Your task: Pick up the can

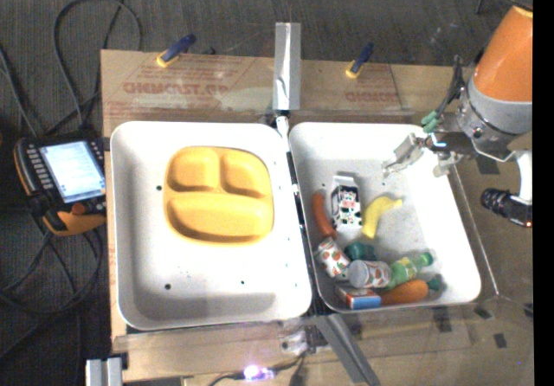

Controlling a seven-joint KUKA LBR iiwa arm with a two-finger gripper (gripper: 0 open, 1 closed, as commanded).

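Can (pixel 370 273) sits in the near end of the right bin (pixel 433 213), on its side and packed into clutter. As best I can read it, it's the small white-and-red cylinder. The long axis runs roughly left-right across the bin, and I can't tell which end is the top.

Handling guess: light, thin-walled, rigid enough for a firm pinch, but smooth and round, so it will roll or squirt out if I'm off-centre. Best hold is mid-body, across the diameter, with the jaws square to the long axis.

Access is tight. The carrot (pixel 403 292) and a small box (pixel 358 299) lie just nearer, the green bottle (pixel 412 267) touches its right end, and a patterned tub (pixel 331 256) is just beside its left.

Further back are a teal piece (pixel 362 250), the banana (pixel 379 213), a sausage (pixel 322 213) and a carton (pixel 346 201).

My gripper (pixel 414 153) hangs over the far right of that bin, well apart from the can. I can't tell whether it's wide or narrow, and I see nothing in it.
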